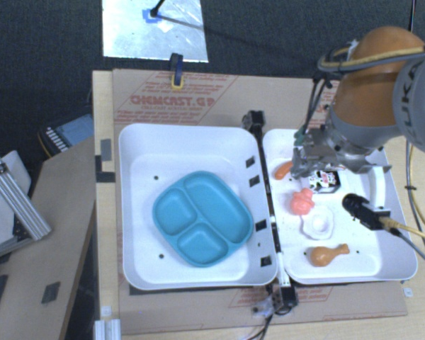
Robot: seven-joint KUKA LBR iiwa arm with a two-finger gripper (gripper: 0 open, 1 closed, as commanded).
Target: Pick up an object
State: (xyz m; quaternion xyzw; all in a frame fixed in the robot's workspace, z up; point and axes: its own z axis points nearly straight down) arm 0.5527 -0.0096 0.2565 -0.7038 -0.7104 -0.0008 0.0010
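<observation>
the cardboard sheet (198, 94) under the two bins carries red printed lettering along its far edge, between two red arrow-shaped marks; it reads roughly "chemcast gp", with the last characters uncertain. fainter red print of the same kind sits on the sheet's near edge, below the bins, too small to read. the grey arm (418, 98) bears large dark letters on its housing at the right edge, cut off by the frame; "uk" is legible. a small black-and-white card (326, 180) in the right bin shows markings that cannot be read.
</observation>
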